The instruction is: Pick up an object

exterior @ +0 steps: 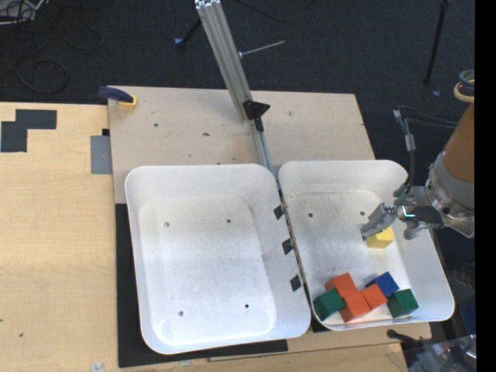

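A small yellow block (380,240) lies in the right bin (333,184), toward its right side. My gripper (390,225) reaches in from the right and hangs directly over the block, its tip at the block's upper edge. Whether it touches or grips the block cannot be made out. At the bin's near end is a cluster of blocks: an orange one (353,294), a green one (328,304), a blue one (385,283) and another green one (403,302).
The left bin (155,184) stands beside the right one, with a divider with black clips (285,245) between them. A slanted aluminium post (229,56) rises behind the bins. A blue and yellow clamp (118,96) sits at the bench's far left corner.
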Controlling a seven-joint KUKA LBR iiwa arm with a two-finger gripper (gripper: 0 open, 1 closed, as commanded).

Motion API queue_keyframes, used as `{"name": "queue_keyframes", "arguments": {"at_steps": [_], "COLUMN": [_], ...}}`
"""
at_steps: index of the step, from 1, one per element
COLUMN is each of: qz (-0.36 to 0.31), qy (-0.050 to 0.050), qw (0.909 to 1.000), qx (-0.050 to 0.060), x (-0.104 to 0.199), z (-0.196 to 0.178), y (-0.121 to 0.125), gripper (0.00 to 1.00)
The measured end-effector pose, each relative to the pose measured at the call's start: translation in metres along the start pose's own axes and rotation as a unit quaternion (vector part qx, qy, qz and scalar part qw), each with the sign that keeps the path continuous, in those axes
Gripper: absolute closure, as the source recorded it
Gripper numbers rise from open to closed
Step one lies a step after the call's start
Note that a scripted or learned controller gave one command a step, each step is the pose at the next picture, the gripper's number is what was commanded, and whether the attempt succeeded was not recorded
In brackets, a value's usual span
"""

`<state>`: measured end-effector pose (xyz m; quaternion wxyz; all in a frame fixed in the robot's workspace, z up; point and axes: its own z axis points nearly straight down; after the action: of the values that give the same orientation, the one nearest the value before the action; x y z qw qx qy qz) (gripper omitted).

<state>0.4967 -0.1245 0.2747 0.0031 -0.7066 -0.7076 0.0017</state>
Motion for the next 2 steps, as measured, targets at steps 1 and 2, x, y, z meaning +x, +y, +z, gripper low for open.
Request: {"name": "queue_keyframes", "arguments": {"at_steps": [1, 2], "qz": [0.002, 0.002], "qy": [-0.001, 0.0], "qw": [1.0, 1.0], "qx": [-0.002, 0.001], "x": [-0.002, 0.007], "z": [-0.002, 0.046], "y": [0.0, 0.002], "gripper": [0.0, 0.0]}}
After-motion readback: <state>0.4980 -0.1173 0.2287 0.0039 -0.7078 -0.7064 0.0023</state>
